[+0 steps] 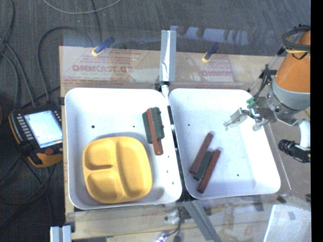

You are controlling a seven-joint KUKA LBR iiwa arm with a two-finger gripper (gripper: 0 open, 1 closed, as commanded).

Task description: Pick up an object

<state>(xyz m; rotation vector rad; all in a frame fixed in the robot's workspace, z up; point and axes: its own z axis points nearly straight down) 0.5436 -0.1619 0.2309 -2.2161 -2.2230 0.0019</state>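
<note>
Farthest from the gripper (pixel 246 118), across both bins, lies the yellow divided tray (pixel 117 169), flat on the floor of the left bin (pixel 75 135); it looks like light, rigid, smooth plastic, broad and shallow, so I judge its raised rim the only place two fingers could pinch it, and even there it may slip. Nearer, against that bin's inner wall, a dark green bar and a reddish-brown bar (pixel 154 130) lie pressed together side by side, stiff and light by the look of them, but awkward to separate. Closest, below and to the left of the gripper in the right bin (pixel 262 185), three more slim bars (pixel 204 162), two reddish-brown with a dark one between, lie touching in a slanted bundle. These seem the likeliest pick: stiff, light, not fragile, best taken across the narrow width near mid-length so they do not tip. The gripper hangs above the upper right part of that bin, well apart from the bundle, its fingers spread apart with nothing between them. No object is lifted yet.
</note>
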